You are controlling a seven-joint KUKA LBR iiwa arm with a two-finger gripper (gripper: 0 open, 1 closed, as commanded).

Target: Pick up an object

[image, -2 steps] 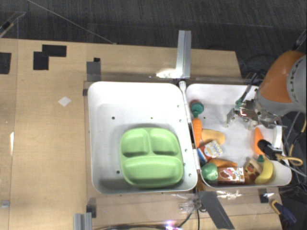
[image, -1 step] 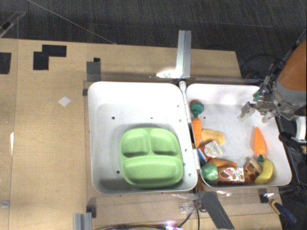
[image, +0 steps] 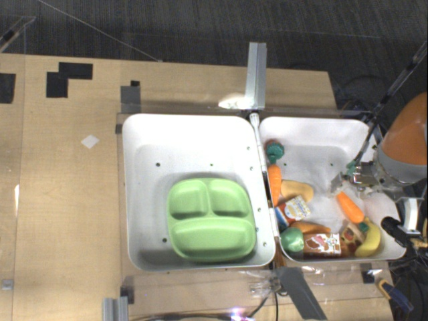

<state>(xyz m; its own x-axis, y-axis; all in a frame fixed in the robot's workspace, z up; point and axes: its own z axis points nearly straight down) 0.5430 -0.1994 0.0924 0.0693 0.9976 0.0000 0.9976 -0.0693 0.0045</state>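
Several toys crowd the right bin (image: 314, 129): a small carrot (image: 350, 207) lies just below the gripper (image: 358, 174), apart from it, with a banana (image: 370, 240) at the front right corner. Jaw spread: cannot tell, too small and blurred; nothing visibly between them. A longer carrot (image: 274, 183) lies along the divider. Left bin (image: 140, 179) holds a green divided plate (image: 211, 218).
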